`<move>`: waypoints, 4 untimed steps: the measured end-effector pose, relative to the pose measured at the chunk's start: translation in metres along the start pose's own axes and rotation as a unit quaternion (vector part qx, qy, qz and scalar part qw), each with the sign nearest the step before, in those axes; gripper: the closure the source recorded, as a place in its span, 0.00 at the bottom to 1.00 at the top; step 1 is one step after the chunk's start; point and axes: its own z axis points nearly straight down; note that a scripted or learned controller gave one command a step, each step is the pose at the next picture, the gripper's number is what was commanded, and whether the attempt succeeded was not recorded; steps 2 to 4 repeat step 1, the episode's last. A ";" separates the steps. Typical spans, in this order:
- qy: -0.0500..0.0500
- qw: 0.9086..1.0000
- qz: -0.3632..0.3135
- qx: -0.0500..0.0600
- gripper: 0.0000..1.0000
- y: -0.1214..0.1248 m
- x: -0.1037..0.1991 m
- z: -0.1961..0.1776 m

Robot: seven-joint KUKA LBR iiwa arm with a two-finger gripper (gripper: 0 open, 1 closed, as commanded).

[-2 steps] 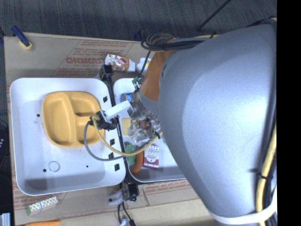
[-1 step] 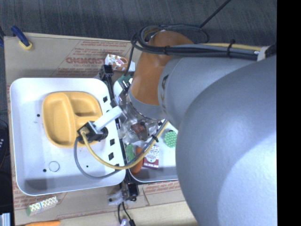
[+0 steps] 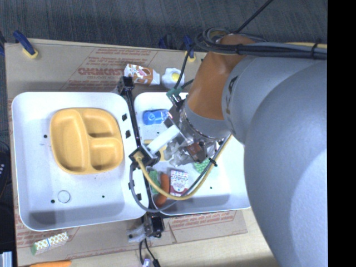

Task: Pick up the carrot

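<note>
The carrot (image 3: 164, 186) is a short orange piece lying near the front-left corner of the right bin (image 3: 222, 202), partly covered by a yellow cable and a red-and-white packet (image 3: 178, 182). My gripper (image 3: 177, 149) hangs low over the middle of that bin, just behind and above the carrot. The thick grey arm with its orange band hides most of the bin's right half. I see nothing held in the gripper.
A yellow divided plate (image 3: 87, 139) lies in the left bin (image 3: 28, 149). In the right bin are a blue item (image 3: 154, 117) and a green item (image 3: 201, 164). A small carton (image 3: 139, 74) sits behind the bins. A patterned packet (image 3: 50, 242) lies on the cardboard at the front left.
</note>
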 end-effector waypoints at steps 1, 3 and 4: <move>0.000 1.000 0.025 0.000 1.00 0.112 -0.051 -0.045; 0.000 1.000 0.025 0.000 1.00 0.112 -0.051 -0.045; 0.000 1.000 0.025 0.000 1.00 0.112 -0.051 -0.045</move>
